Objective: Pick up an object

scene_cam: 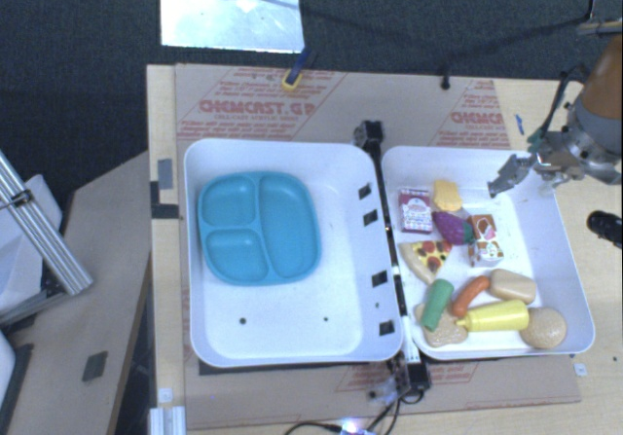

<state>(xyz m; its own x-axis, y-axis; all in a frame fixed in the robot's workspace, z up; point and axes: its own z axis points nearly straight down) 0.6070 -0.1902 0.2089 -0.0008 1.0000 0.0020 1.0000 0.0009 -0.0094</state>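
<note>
The right white bin (555, 229) holds several toy foods: a red carton (416, 209), a yellow piece (447, 195), a purple piece (452, 226), a small red-and-white box (484, 238), a pizza slice (427, 256), a green cucumber (437, 303), an orange sausage (471, 291), a bread roll (512, 284), a yellow bottle (497, 316) and a round cookie (545, 328). My gripper (514, 173) hangs above the bin's far right part, right of the yellow piece, with nothing seen between its fingers.
The left white bin (282, 336) holds a blue divided plate (260, 227). A black divider with clips (383, 238) runs between the bins. The arm (596, 112) enters from the right edge. A metal frame (34, 229) stands at the left.
</note>
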